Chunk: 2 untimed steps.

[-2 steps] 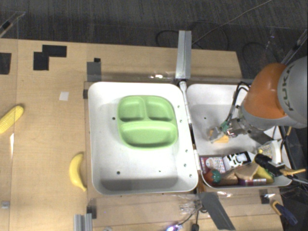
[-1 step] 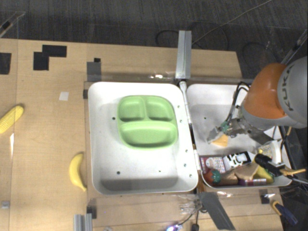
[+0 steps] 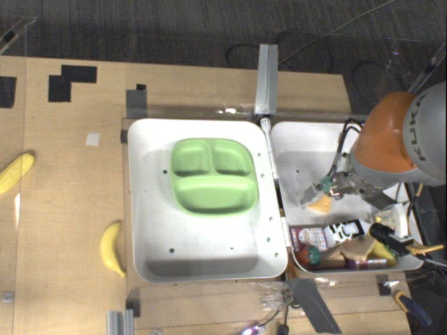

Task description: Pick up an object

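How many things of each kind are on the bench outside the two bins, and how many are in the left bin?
Corn cob on the bench: 1
Banana on the bench: 1
Green divided plate in the left bin: 1
Total: 3

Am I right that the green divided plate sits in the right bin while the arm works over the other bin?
Not quite: the camera view shows the green divided plate in the left bin; the arm works over the right bin.
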Tool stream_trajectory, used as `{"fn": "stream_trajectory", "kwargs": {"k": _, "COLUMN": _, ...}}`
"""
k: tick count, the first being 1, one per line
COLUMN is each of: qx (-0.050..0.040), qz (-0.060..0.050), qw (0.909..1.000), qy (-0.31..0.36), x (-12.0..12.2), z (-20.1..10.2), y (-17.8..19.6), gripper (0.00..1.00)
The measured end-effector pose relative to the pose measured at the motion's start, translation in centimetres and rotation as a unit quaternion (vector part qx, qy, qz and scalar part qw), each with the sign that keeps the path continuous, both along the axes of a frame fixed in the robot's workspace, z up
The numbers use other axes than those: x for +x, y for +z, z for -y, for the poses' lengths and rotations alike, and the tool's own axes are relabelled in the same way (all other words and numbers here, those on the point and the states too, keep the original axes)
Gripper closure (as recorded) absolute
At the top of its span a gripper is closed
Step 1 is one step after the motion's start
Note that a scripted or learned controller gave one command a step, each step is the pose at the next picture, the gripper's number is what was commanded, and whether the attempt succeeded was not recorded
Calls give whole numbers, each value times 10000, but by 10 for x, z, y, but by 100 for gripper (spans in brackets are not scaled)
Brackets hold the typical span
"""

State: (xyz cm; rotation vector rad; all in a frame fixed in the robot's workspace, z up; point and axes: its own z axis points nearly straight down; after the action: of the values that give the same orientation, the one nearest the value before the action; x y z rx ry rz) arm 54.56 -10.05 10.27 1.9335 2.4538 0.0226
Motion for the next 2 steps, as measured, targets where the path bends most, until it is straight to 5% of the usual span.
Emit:
{"fn": "stream_trajectory", "kwargs": {"k": 1, "qx": 3, "qz": 31, "qw": 10000, "qy": -2, "x": 2, "z": 0, "y": 12, "gripper": 100}}
{"fn": "stream_trajectory", "kwargs": {"k": 2, "qx": 3, "qz": 30, "qw": 10000, "qy": -1, "x": 2, "z": 0, "y": 12, "gripper": 0}}
